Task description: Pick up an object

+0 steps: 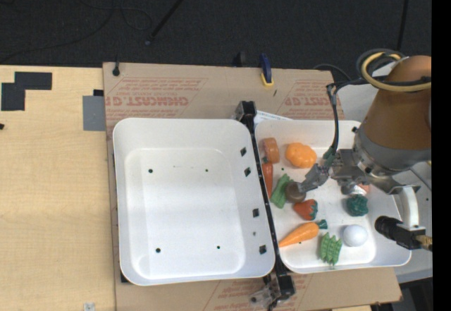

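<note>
From the camera above the worktop [49,183], two shallow white bins sit side by side on a sheet of brown cardboard [176,94]. The left bin [134,140] shows its bare white floor with a few small dark dots. The right bin [380,254] holds a scatter of toy foods: an orange fruit [301,154] near the top, an orange-brown piece [270,150] against the dividing rim, a thin red piece [268,177] below it, a green leafy piece [281,190], a red strawberry-like piece [306,209], a carrot [299,233] lying slantwise, a green ridged piece [329,248], a white ball [354,235] and a dark green clump [356,206]. The arm [398,119] reaches in from the right, its orange band uppermost, and the tool [297,192] is low in the right bin — its tip sits between the green leafy piece and the red strawberry-like piece, just beside both. Whether the tool is wide or narrow cannot be told from here, and nothing is seen held in it.
</note>
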Robot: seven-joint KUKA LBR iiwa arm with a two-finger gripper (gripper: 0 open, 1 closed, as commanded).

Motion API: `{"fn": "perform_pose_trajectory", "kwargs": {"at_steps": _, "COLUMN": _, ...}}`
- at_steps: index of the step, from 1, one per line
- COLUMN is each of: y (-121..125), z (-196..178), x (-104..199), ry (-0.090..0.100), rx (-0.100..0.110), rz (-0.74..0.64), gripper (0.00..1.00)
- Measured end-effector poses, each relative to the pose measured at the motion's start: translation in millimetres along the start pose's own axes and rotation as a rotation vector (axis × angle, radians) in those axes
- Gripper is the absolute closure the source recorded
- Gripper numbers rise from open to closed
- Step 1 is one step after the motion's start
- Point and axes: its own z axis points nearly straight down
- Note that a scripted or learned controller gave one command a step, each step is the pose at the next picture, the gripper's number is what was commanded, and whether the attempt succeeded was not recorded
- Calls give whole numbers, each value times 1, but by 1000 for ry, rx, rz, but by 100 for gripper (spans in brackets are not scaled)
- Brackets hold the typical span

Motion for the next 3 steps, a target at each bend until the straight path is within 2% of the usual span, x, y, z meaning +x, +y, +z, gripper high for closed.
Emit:
{"fn": "perform_pose_trajectory", "kwargs": {"at_steps": 1, "y": -17, "z": 46, "x": 9, "ry": 1, "rx": 2, "rz": 0, "gripper": 0}}
{"fn": "perform_pose_trajectory", "kwargs": {"at_steps": 2, "y": -36, "z": 137, "x": -5, "ry": 1, "rx": 5, "rz": 2, "gripper": 0}}
{"fn": "perform_pose_trajectory", "kwargs": {"at_steps": 3, "y": 32, "z": 135, "x": 2, "ry": -1, "rx": -6, "rz": -2, "gripper": 0}}
